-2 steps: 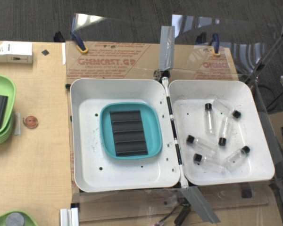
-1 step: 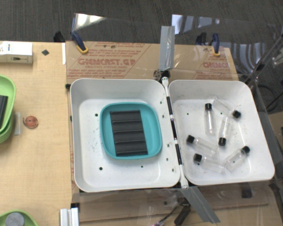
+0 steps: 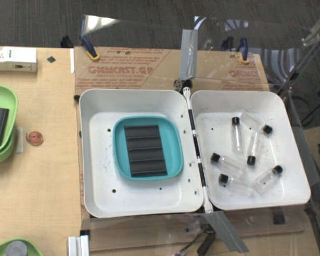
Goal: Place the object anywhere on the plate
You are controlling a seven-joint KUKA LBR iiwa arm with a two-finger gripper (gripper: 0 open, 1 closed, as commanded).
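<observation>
We see a pale wooden worktop (image 3: 37, 196) bearing two shallow white bins: the left bin (image 3: 96, 196) holds a teal square plate (image 3: 173, 143) with a dark ribbed insert, the right bin (image 3: 288, 143) six clear black-capped vials (image 3: 236, 134). Beyond lies printed cardboard (image 3: 133, 68), then dark carpet (image 3: 149, 4).

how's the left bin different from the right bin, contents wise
The left bin holds one teal plate with a dark ribbed insert; the right bin holds several loose clear vials with black caps. The plate sits centred and flat; the vials lie scattered at mixed angles. Both bins are shallow and white.
</observation>
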